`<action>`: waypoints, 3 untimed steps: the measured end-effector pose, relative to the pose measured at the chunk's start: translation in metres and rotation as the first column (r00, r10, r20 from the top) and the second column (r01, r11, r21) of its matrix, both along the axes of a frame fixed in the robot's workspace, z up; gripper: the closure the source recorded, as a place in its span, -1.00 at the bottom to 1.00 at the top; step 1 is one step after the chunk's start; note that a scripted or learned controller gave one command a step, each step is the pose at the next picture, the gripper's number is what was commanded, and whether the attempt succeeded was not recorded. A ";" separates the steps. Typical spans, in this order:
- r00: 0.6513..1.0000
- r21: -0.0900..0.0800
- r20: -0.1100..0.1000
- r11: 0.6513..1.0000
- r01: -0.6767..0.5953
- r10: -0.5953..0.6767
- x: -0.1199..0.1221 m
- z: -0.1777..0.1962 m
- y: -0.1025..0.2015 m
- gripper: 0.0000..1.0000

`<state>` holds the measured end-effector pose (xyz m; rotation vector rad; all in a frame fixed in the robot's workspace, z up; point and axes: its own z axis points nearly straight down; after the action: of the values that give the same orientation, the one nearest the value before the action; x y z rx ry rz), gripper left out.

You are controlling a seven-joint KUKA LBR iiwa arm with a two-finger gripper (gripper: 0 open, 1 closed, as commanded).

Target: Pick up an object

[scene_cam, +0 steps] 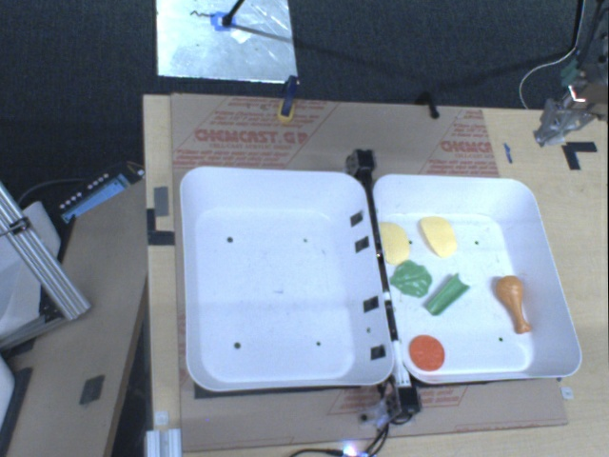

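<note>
Progress: nothing lifted yet | gripper point(563, 122) — beyond the right bin's point(547, 246) far right corner, jaw state: cannot tell | drumstick point(513, 302) lying inside that bin, near its right wall — pick left.

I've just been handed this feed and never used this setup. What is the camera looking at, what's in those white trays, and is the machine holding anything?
One camera looks down at a slant on a bench with two white trays. The left tray sits beside the right tray, which holds toy food: two yellow pieces, a green leaf, a green pod, a drumstick and a red disc. The robot's gripper is at the upper right, away from the trays. Nothing visible is held.
</note>
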<state>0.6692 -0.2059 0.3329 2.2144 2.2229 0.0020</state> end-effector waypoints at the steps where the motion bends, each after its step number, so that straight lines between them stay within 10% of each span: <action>1: 1.000 0.000 0.000 1.000 -0.001 0.001 0.000 -0.004 0.000 1.00; 2: 1.000 0.003 0.003 1.000 -0.007 0.007 0.001 0.018 0.073 1.00; 3: 1.000 -0.001 0.000 1.000 0.005 -0.005 -0.001 0.005 0.013 1.00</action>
<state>0.6685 -0.1925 0.3378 2.2192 2.2172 0.0008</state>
